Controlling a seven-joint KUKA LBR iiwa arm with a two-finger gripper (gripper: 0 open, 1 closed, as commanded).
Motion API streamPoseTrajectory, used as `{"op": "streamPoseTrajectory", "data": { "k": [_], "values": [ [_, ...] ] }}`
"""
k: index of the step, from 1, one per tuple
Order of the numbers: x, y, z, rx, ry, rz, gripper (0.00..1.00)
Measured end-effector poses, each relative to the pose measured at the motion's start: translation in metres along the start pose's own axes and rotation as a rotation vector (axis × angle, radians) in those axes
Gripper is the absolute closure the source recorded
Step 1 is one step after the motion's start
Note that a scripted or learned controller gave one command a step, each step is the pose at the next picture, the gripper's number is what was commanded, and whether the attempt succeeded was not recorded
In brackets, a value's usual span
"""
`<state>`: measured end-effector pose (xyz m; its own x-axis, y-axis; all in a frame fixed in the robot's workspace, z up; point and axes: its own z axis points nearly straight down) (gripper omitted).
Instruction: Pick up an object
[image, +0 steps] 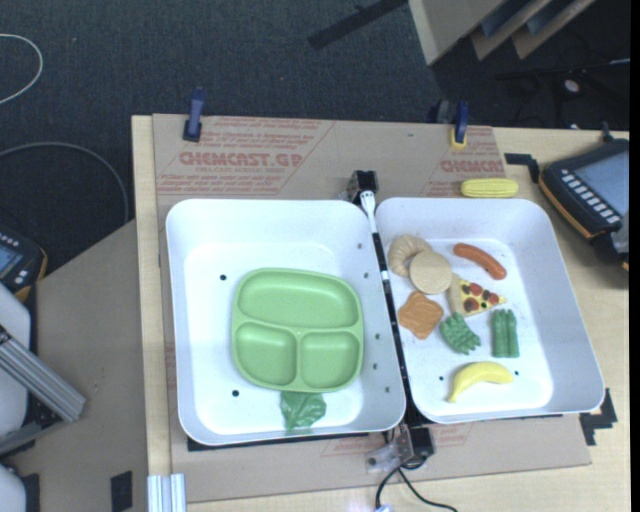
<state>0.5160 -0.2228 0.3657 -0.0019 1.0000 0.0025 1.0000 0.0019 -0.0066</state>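
Two white bins (190, 300), one green divided plate (297, 329), nine toy foods (440, 310), one lettuce leaf (302, 409)

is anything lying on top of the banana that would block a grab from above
Nothing visible does. The banana lies bare near the right bin's front edge, apart from the broccoli and asparagus behind it.

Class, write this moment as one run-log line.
left bin: green tray, lettuce leaf | right bin: banana, sausage, pizza slice | corn: outside bins
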Motion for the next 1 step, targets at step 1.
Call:
{"op": "streamPoseTrajectory", "data": {
  "k": [1],
  "values": [
    [0.0271, -0.0382, -0.1259, -0.023, -0.008, -0.001, 1.00]
  ]
}}
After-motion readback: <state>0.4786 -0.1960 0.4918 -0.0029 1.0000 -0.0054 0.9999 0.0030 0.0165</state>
